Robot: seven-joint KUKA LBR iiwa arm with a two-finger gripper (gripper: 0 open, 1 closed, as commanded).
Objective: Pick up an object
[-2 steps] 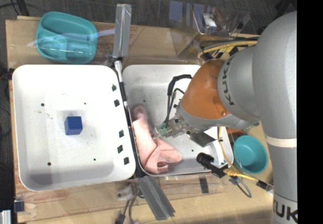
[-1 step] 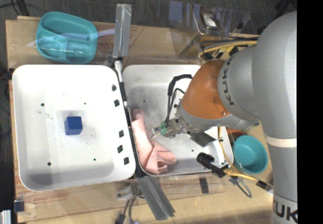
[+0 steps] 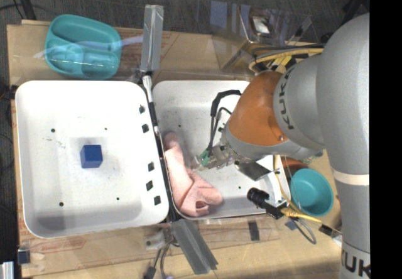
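My gripper (image 3: 212,157) hangs low in the right bin (image 3: 188,98), near its middle, under the grey and orange wrist. A small green bit (image 3: 204,159) shows at its tip; I cannot tell whether it is held. A pink soft object (image 3: 186,180) lies along the bin's left wall, just left of and below the gripper, close to it but apart. A blue cube (image 3: 92,155) sits alone in the left bin (image 3: 38,108). The arm hides much of the right bin's right half.
A teal bowl (image 3: 312,191) sits at the right bin's right edge, partly under the arm. A teal plastic container (image 3: 82,46) lies on the bench behind the left bin. Black clips (image 3: 149,168) line the divider between the bins.
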